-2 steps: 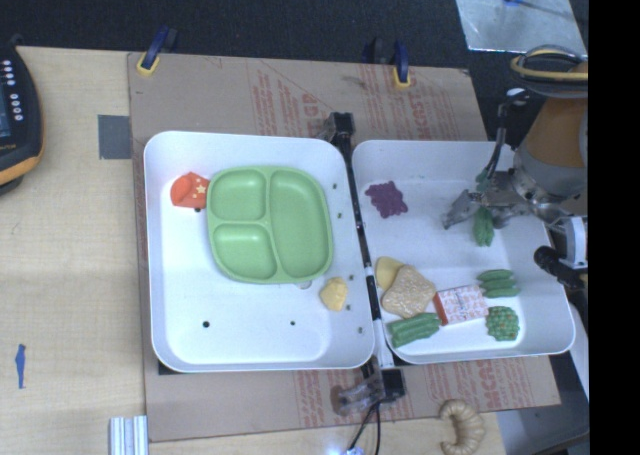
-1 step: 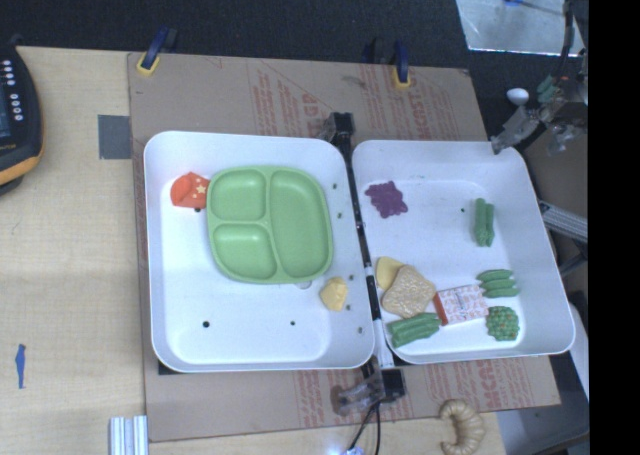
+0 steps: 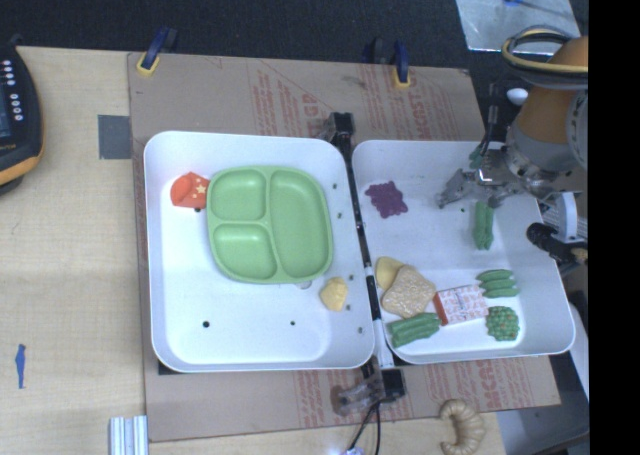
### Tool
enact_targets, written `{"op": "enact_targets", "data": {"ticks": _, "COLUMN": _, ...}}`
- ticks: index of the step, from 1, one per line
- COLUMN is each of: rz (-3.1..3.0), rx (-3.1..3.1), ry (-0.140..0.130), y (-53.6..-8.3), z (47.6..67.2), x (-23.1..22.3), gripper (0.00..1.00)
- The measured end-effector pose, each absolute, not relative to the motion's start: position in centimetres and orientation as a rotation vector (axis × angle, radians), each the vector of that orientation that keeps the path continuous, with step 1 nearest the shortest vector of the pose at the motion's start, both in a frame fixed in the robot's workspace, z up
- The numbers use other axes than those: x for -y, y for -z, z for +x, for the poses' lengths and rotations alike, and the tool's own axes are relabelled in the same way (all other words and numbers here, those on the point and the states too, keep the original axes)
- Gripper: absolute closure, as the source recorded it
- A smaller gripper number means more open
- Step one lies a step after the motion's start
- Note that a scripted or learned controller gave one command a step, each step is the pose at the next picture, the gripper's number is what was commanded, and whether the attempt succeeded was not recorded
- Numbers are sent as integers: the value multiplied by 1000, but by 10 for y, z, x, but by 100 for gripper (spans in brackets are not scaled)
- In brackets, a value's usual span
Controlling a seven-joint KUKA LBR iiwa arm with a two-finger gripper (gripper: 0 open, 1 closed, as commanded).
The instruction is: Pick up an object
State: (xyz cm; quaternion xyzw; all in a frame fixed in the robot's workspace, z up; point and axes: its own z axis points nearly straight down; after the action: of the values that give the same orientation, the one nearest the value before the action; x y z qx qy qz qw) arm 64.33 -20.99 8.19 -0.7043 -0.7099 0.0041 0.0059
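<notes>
End effector (image 3: 482, 186) spread open above right bin (image 3: 420, 243), directly over upright green pod (image 3: 483, 225); nothing seen gripped between fingers.

The light wood table (image 3: 70, 273) has a big brown cardboard sheet (image 3: 290, 98) clamped at its far edge, two white bins (image 3: 170, 343) side by side on that, a black-and-orange controller (image 3: 15, 118) hanging off the left edge, and a curly tan thing (image 3: 462, 425) by the near edge.
</notes>
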Motion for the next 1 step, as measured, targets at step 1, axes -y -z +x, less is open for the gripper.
{"op": "enact_targets", "data": {"ticks": 1, "rz": -2214, "rx": 2222, "ry": -8, "y": -92, "z": 605, "x": 211, "gripper": 0}}
